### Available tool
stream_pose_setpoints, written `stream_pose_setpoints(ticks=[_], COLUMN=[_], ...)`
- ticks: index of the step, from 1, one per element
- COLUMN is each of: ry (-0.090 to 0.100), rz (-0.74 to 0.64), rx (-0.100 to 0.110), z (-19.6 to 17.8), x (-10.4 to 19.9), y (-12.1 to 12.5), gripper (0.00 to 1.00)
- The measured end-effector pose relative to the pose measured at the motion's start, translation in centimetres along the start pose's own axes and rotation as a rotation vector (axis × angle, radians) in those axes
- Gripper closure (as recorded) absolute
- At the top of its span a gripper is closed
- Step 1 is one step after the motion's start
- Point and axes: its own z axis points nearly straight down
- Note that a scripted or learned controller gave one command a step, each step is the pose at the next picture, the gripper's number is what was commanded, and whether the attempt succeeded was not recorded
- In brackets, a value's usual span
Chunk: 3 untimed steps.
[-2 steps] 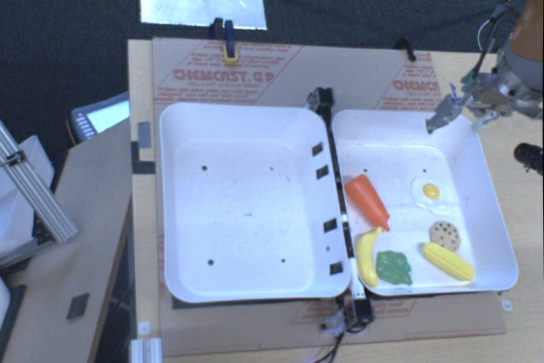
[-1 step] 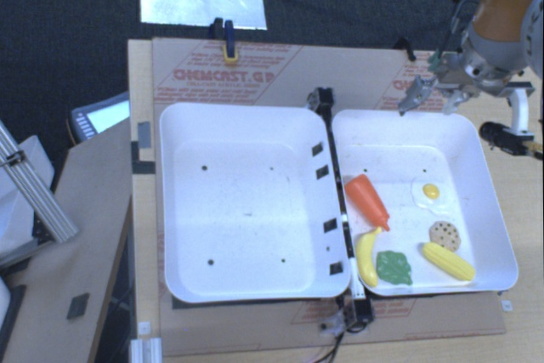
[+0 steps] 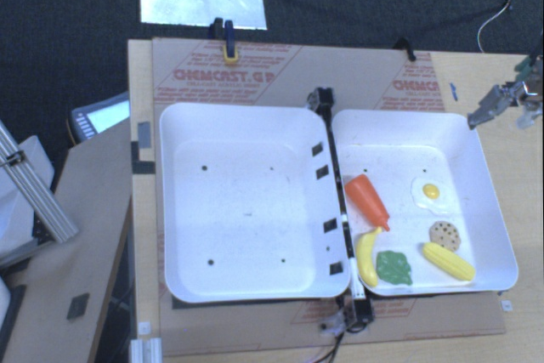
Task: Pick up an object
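Two white bins sit side by side on the bench; the left bin has nothing lying in it, and the right bin holds all five toys; a carrot lies tilted near the divider, with a banana just below it and a green leafy piece touching the banana's lower end; a fried egg rests toward the right wall, a cookie below it, and a corn cob near the front right corner; the gripper hangs at the far right, above the right bin's back corner, well apart from every toy; whether its fingers are spread or closed I cannot tell.
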Motion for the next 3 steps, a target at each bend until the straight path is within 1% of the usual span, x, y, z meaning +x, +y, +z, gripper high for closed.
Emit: stream_pose_setpoints(ticks=[1, 2, 3], ry=[0.003, 0.004, -0.002], rz=[-0.009, -0.015, -0.002], rx=[0.009, 0.004, -0.007], z=[15.5, 18.5, 2.8], x=[-0.2, 5.5, 2.3], y=[4.7, 10.2, 2.5], gripper=[0.0, 0.0, 0.0])
